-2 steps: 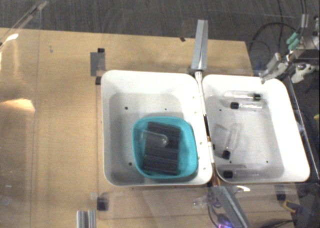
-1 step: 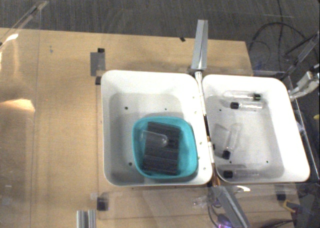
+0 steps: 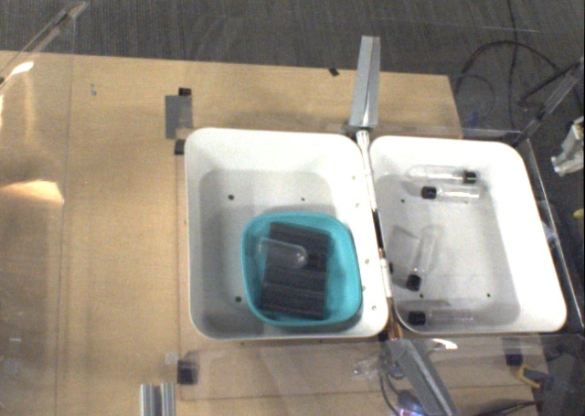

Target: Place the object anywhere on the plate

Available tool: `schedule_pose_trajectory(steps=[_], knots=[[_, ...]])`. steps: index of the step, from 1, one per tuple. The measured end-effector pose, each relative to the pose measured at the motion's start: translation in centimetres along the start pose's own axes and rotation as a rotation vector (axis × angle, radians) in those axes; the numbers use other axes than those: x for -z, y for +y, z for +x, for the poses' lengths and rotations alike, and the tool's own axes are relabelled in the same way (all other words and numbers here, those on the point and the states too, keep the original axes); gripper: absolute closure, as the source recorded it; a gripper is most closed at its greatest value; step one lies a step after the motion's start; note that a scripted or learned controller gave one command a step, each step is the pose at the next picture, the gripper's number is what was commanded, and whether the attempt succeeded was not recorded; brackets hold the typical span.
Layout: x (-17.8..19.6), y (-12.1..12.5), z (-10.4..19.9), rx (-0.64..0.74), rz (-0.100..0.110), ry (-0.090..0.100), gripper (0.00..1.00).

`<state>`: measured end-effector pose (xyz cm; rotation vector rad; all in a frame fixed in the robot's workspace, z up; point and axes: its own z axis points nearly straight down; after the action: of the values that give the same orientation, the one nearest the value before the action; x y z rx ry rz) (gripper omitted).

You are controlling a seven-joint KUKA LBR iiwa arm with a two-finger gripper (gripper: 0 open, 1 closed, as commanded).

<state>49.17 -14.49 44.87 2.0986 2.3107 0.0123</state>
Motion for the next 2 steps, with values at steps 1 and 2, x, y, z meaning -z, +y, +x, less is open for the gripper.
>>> schedule_pose_trajectory(steps=[1,2], knots=[[-2.0,0.5,8.9,0.058,0.011,0.008,1.00],[-8.3,0.8,13.5,0.151,0.011,0.010,1.00]])
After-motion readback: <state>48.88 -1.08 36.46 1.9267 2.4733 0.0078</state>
